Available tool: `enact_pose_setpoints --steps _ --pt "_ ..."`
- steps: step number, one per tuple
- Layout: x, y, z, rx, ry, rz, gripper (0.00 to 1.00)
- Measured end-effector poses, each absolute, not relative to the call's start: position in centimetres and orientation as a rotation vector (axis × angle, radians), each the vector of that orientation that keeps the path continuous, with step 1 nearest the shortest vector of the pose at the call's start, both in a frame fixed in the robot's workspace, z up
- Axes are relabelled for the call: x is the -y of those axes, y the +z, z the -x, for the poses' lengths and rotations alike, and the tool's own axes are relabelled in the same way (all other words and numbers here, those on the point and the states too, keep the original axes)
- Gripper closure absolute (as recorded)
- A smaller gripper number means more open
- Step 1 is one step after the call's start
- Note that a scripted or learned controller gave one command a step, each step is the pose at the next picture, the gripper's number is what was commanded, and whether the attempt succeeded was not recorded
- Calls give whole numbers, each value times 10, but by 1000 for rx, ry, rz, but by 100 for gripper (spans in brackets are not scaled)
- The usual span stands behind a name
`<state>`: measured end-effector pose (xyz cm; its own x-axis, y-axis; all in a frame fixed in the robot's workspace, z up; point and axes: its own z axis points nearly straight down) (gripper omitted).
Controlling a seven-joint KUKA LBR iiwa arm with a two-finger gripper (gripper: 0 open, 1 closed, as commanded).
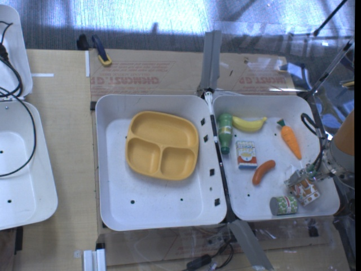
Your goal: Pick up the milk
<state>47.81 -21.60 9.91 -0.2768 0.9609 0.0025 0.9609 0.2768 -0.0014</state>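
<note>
**Gripper down at the milk, grasp unconfirmed**

Nearest the camera, at the front edge of the right bin (333, 205), a green can (284, 205) lies on its side. Just beside it, toward the arm, sits a small white carton with red-orange print, which I take to be the milk (308, 193). It is tilted in the bin's front right corner, close to the wall.

The gripper (300, 179) is low over that carton, touching or nearly touching its upper left edge. Its metal parts blur into the carton, so I cannot tell whether it is spread or closed, or whether it has anything pinched.

Further out, a sausage (263, 172) lies to the left, with a carrot (291, 141) behind it. A second small printed box (246, 154) stands near the bin's middle. A banana (249, 123) and a green bottle (225, 132) sit by the divider. The left bin (113, 196) carries a yellow compartment plate (162, 145). Both bins rest on the counter (62, 95).

By my reading, the step in hand is the grasp itself: the approach looks finished, and the carton rests on the bin floor. The next move calls for a firm closure across the carton's narrow sides and then a straight lift. The tilt, the nearby wall and the can alongside leave little room, so a slip or a nudged can seems possible.
</note>
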Motion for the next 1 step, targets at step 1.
enact_pose_setpoints --steps 1 --pt "222 164 -478 2305 1 2136 100"
